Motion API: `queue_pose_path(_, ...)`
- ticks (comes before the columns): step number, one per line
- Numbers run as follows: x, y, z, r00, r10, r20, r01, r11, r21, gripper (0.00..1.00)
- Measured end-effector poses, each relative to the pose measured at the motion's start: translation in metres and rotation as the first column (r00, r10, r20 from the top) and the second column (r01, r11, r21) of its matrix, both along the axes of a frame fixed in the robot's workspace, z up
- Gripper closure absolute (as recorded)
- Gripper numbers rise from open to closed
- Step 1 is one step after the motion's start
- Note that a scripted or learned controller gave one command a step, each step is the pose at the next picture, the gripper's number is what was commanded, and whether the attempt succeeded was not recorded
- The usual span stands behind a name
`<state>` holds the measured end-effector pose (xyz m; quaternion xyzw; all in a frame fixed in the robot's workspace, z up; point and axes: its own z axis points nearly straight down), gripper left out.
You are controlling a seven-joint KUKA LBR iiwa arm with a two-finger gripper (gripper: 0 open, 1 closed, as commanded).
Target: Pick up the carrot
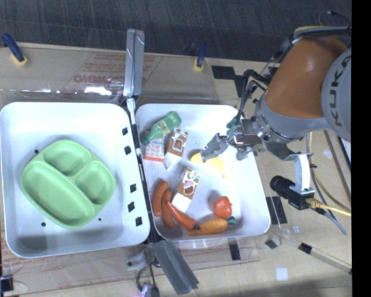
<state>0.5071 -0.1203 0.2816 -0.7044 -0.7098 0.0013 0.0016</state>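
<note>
Two white bins (12,166) sat side by side on the worktop. Above the right bin's middle, the claw (215,146) hung part-open and empty, because the carrot (209,226) lay untouched against the near wall.
</note>
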Motion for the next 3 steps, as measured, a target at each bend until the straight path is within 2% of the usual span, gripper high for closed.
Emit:
queue_pose_path(1,-0.028,-0.037,-0.062,0.977,0.214,0.001,-0.214,0.977,0.001,0.00)
queue_pose_path(2,-0.031,-0.077,-0.171,0.951,0.311,0.000,-0.311,0.951,0.003,0.00)
queue_pose_path(3,-0.030,-0.018,-0.190,0.990,0.142,0.003,-0.142,0.990,0.001,0.00)
